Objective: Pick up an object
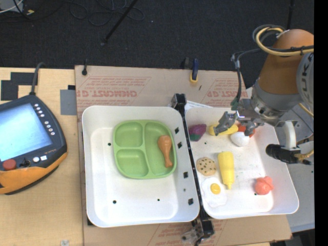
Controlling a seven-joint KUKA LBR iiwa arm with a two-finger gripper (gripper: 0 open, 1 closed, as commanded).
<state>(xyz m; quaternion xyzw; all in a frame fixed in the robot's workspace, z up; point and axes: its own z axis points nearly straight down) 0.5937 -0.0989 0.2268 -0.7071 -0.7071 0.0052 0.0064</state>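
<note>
A robotics lab: teach pendant (28, 137), loose cables (97, 4), cardboard-topped bench (133, 86).

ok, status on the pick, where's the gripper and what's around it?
Gripper low over right bin's far side, nothing seen held. Nearest: yellow piece, purple toy. Cookie, mustard bottle, fried egg nearer camera.

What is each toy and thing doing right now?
Chicken drumstick: lying in the green plate.
Green plate: flat in left bin.
Cookie: flat in right bin.
Yellow bottle: on its side.
Fried egg: flat.
Purple toy: resting by the divider.
Gripper: low over the right bin's far end.
</note>
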